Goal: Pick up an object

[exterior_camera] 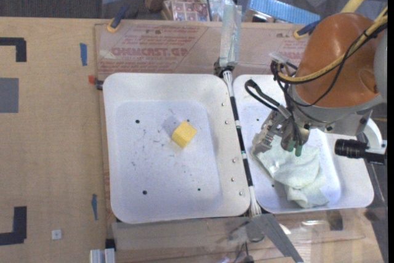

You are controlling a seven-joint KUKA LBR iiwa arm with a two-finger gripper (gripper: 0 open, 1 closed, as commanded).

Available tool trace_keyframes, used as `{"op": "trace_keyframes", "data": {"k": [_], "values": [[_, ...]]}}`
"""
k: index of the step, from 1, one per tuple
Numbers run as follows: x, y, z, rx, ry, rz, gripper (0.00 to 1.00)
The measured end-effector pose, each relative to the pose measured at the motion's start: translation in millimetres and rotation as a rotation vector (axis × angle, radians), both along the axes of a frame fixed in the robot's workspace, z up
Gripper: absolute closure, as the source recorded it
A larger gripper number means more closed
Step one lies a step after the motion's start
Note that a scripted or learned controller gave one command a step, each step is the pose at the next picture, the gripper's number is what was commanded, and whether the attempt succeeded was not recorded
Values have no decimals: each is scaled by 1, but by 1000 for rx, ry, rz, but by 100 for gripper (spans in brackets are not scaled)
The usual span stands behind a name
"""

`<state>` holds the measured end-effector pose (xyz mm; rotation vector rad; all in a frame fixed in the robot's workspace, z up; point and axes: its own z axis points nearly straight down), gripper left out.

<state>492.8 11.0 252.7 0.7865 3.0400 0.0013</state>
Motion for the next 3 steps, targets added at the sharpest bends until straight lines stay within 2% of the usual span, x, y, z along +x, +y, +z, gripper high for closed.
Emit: {"op": "trace_keyframes", "data": {"k": [1, 2, 3], "values": [[26, -1, 121, 0, -4, 32, 100], [-12, -76, 149, 0, -5, -352, 100], [-13, 30, 52, 0, -2, -127, 100]]}}
